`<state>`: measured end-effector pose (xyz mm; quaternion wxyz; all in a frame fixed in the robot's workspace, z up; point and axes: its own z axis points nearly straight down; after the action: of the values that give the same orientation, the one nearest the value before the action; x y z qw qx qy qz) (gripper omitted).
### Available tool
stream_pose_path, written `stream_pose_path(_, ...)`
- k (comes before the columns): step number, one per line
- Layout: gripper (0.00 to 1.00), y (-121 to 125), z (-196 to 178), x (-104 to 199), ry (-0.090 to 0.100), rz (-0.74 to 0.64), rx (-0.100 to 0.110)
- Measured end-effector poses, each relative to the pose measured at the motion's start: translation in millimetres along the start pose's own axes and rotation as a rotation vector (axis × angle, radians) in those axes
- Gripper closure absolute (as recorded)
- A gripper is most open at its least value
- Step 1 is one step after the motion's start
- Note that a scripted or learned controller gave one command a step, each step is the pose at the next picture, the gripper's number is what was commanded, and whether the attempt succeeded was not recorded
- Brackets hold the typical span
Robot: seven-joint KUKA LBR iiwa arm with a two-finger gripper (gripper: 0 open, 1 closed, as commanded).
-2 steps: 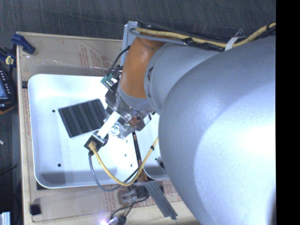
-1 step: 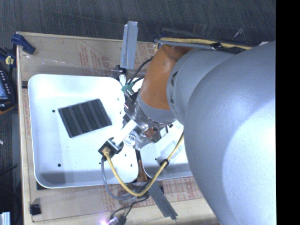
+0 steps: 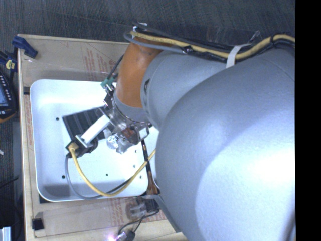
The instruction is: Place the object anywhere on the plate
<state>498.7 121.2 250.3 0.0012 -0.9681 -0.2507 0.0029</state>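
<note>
My gripper (image 3: 119, 142) hangs low over the middle of the left white bin (image 3: 42, 97), below the orange wrist band (image 3: 131, 79). The arm's big grey body (image 3: 225, 149) fills the right side of the view and hides whatever lies beneath it. In the uncovered part of the bin I can make out neither a loose object nor a plate.
The left bin rests on a wooden bench (image 3: 65, 51). A blue clamp (image 3: 23, 45) sits at the bench's top left corner. A yellow cable (image 3: 95, 189) loops from the wrist across the bin's near side. Dark floor lies beyond the bench.
</note>
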Motion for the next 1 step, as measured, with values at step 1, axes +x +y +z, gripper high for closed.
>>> stream_pose_path(1,1.0,80.4,7.2,4.7,0.0,0.03,0.002)
